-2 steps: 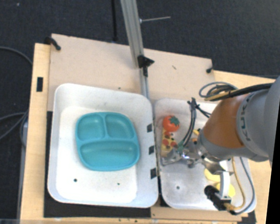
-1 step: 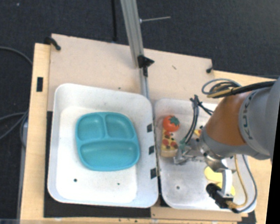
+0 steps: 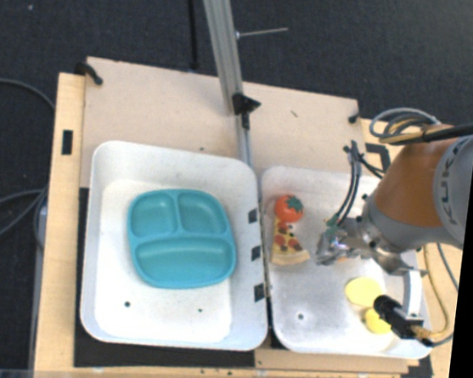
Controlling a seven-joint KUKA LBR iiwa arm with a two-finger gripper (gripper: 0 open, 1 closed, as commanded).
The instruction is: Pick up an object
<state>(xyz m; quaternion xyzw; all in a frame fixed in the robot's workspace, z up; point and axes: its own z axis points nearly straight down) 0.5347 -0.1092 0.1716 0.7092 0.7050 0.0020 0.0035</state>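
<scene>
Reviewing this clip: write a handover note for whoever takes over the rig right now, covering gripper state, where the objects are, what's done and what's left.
Gripper: low in the right bin, just right of the pizza slice toy. Whether it is open or shut can't be read, and no object is seen held.
Right bin: red tomato toy and the pizza slice toy by the left wall; yellow disc and a smaller yellow piece toward the near right.
Left bin: teal divided plate.
Done: arm positioned in the bin.
Left: grasp and lift one object; the pizza slice is closest.
</scene>
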